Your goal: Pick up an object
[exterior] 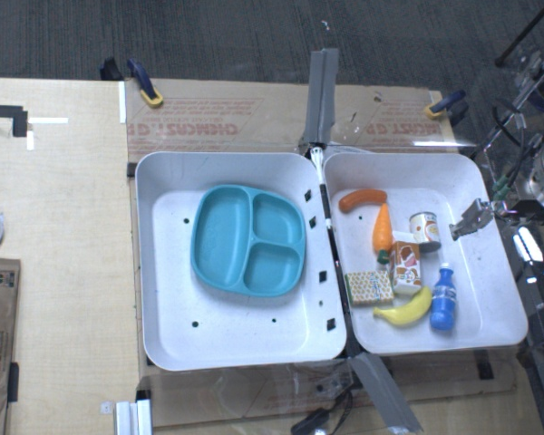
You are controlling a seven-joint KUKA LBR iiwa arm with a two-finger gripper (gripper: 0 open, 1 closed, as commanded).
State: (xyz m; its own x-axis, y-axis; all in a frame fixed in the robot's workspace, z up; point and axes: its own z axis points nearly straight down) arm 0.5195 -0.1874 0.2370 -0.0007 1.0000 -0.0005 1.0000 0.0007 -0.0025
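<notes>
A: What lies nearest in the right bin (pixel 490 333)?
B: A yellow banana (pixel 406 310), curved, long axis along the bin's near edge. Beside it a blue bottle (pixel 442 300), glossy plastic, cap pointing to the far edge.
A: And further?
B: A woven-looking square (pixel 369 287), a small carton (pixel 405 266), a tin can (pixel 423 227), an orange carrot (pixel 382 228), a sausage (pixel 363 199).
A: The end effector (pixel 471 217)?
B: At the right edge; I cannot tell its state.

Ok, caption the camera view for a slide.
Pincer poised at the right bin above toy food; blue plate in the left bin.
</notes>
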